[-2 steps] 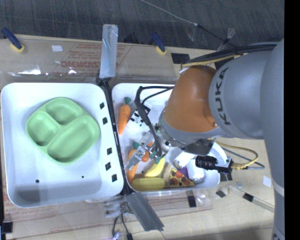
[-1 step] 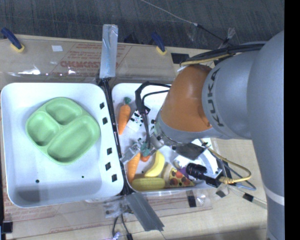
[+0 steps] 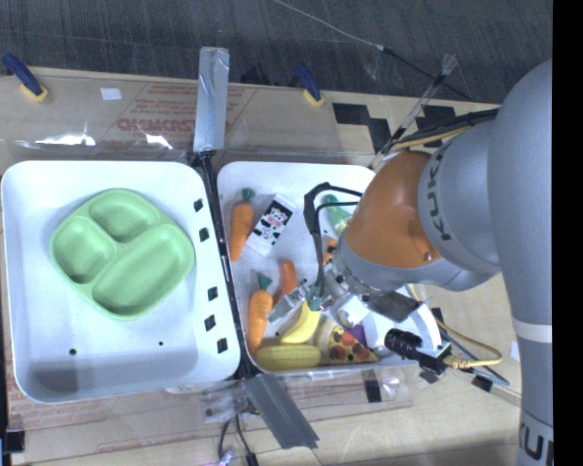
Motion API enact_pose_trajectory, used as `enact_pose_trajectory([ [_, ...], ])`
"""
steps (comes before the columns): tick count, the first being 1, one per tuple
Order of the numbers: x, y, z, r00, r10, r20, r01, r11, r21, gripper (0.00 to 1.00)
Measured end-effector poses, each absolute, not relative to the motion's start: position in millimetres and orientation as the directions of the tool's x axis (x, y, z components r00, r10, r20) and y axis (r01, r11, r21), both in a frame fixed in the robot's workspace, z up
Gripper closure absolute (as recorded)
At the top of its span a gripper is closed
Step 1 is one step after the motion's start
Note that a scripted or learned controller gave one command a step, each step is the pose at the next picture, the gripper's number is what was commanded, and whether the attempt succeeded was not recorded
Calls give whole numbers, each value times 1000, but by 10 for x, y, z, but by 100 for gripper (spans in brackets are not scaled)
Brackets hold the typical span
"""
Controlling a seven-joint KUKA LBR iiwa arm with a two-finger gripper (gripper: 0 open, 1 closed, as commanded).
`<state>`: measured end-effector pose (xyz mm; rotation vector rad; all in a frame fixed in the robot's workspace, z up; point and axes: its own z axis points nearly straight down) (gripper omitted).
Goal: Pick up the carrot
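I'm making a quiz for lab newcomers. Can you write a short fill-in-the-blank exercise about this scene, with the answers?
1. The green divided plate lies in the ____ bin of the camera view.
2. The carrot nearest the divider between the bins lies beside a black-and-white ____.
3. The band above the arm's wrist is ____.
4. At the right bin's near edge lies a yellow ____.

Answers: left; carton; orange; corn cob
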<state>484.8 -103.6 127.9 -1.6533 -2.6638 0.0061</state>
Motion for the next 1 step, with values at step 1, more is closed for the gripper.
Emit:
enact_pose_trajectory([
  [1, 4770, -469, 1920, -289, 957, 2, 957, 289, 0, 0],
])
